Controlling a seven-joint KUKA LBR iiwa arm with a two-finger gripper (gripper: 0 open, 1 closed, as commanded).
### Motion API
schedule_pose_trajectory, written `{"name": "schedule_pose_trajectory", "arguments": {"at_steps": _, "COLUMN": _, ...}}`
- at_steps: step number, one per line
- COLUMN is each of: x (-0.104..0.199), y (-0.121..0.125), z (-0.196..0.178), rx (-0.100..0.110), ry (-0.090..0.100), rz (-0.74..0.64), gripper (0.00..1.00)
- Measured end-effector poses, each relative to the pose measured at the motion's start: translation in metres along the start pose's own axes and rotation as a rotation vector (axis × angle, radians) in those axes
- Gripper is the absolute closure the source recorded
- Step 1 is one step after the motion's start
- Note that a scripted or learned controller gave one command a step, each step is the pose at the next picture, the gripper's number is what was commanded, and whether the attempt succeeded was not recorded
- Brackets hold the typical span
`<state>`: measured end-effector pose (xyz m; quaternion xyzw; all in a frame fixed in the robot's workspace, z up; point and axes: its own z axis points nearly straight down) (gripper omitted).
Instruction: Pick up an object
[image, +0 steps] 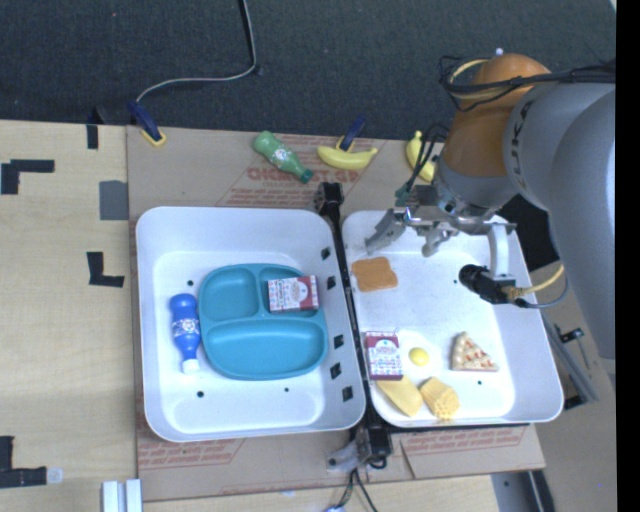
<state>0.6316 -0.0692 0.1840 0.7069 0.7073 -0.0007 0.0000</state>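
Note:
My gripper (408, 236) hangs over the back of the right bin (530, 345), its two fingers spread apart and open, with nothing between them. Just below and left of its left fingertip lies a brown toast slice (373, 273). Further forward in that bin are a small red carton (383, 356), a fried egg (417, 355), a pizza slice (472, 353), a cheese wedge (402, 397) and a corn cob (441, 398).
The left bin (160, 250) holds a blue divided plate (255, 340) with a second red carton (292, 294) on it, and a blue bottle (184, 330) beside it. Behind the bins lie a green bottle (281, 156) and a banana (346, 155).

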Motion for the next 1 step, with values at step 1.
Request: {"name": "schedule_pose_trajectory", "arguments": {"at_steps": 1, "x": -0.0357, "y": 0.0276, "z": 0.0706, "rx": 0.003, "ry": 0.000, "rz": 0.001, "gripper": 0.00}}
